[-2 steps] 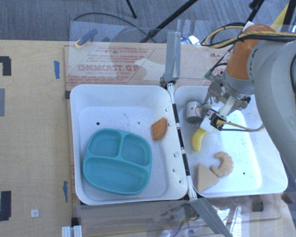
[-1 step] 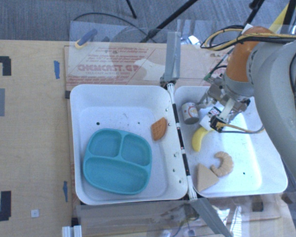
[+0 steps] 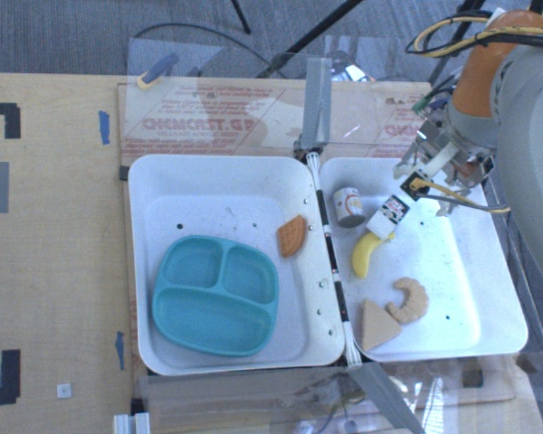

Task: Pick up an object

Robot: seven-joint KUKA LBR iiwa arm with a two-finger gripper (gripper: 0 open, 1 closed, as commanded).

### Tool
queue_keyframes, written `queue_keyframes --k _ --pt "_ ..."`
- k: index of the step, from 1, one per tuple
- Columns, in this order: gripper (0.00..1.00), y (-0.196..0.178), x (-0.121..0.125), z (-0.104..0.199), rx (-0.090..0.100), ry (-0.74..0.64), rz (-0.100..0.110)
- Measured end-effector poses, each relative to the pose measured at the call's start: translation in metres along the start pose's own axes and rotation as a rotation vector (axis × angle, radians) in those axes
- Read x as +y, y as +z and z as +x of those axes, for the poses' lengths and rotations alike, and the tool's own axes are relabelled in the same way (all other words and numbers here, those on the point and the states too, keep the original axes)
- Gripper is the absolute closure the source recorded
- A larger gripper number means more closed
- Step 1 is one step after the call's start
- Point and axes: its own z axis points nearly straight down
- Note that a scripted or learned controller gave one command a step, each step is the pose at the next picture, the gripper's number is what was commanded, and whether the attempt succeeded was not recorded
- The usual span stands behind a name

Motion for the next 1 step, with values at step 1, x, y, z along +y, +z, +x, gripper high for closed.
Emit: queue_keyframes --k 1 --pt "0.0 -0.0639 -0.0103 0.0095 -0.002 0.02 0.001"
